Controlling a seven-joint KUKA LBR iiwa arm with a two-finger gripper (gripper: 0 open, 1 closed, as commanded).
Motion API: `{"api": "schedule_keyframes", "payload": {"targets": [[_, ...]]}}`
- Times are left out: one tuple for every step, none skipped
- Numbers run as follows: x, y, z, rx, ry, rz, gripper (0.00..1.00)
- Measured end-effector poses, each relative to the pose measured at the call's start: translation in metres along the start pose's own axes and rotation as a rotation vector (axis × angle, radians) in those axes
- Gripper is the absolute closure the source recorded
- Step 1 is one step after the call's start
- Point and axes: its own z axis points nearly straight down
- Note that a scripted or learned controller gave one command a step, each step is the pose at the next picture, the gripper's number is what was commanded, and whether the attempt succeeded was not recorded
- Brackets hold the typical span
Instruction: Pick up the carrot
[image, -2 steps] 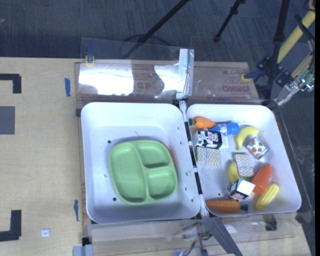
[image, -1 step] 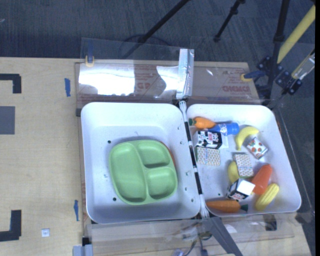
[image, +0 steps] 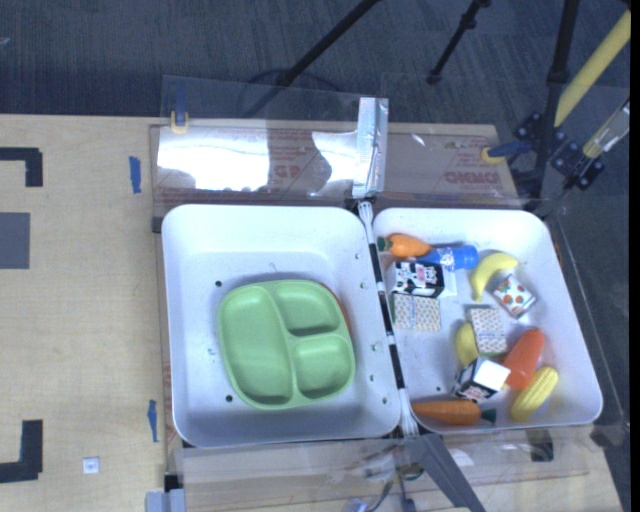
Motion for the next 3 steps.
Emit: {"api": "schedule_keyframes", "payload": {"targets": [[0.008,0.012,0.047,0.007,0.013,0.137,1.00],[0.007,0.013,0.034,0.004,0.006,0.135,1.00],[0.006,0.015,0.022,-0.001,-0.001,0.133,1.00]]}}
